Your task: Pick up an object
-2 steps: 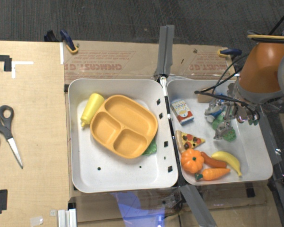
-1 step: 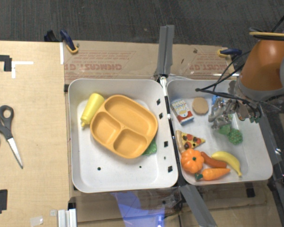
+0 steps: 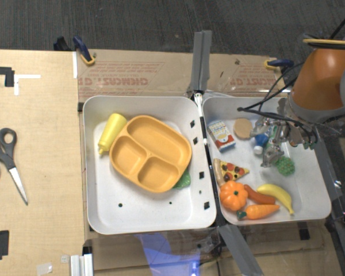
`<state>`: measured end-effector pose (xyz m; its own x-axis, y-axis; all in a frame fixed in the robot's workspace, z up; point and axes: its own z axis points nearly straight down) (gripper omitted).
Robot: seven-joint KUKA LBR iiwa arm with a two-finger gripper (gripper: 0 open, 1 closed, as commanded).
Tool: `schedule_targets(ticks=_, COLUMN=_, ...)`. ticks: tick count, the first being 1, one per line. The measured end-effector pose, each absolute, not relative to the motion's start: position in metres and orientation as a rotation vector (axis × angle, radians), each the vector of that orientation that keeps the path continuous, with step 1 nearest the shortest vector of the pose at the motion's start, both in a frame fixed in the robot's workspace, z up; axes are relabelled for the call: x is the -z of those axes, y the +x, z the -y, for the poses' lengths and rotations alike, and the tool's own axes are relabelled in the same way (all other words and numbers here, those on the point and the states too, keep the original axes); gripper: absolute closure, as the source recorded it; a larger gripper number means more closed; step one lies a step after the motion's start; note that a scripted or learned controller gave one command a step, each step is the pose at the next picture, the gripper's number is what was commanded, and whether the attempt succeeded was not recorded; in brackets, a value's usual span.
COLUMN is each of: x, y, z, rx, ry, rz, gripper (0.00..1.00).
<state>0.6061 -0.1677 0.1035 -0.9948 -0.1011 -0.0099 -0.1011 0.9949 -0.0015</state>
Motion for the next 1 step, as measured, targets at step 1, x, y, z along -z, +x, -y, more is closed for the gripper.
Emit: schedule_targets(ticks=1, x=-0.0921, y=0.5939, z=0.1220, rx=-0.002, ry=-0.205, rz=-3.132, gripper=0.00)
